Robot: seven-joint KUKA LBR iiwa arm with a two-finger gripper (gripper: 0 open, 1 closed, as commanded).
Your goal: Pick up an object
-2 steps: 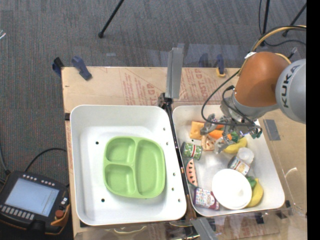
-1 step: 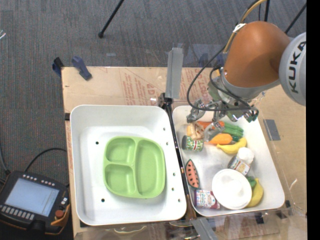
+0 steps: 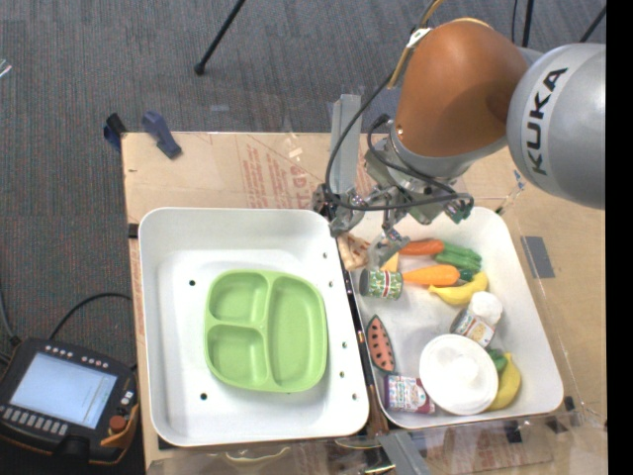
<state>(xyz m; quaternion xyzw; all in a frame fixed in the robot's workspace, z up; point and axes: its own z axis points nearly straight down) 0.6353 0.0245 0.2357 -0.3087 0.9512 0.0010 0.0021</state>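
My gripper point(image 3: 387, 248) hangs under the orange wrist band point(image 3: 457, 87), over the far left corner of the right bin point(image 3: 524, 265). Just below it a small can with a green label point(image 3: 381, 284) lies on its side. Two orange carrots point(image 3: 429, 276) and a green vegetable point(image 3: 459, 258) rest to the right of the gripper, with a yellow banana point(image 3: 462, 293) beside them. Nearer the front are a white bottle point(image 3: 479, 318), a white bowl point(image 3: 457, 372), a watermelon slice point(image 3: 380, 342), a small carton point(image 3: 405, 394) and a second banana point(image 3: 508, 384).
The left bin point(image 3: 168, 265) holds a green divided plate point(image 3: 266, 331). A cardboard sheet point(image 3: 227, 166) covers the bench behind the bins. A teach pendant point(image 3: 64, 394) lies on the floor at the front left. A blue clamp point(image 3: 159, 133) sits at the bench's far left corner.
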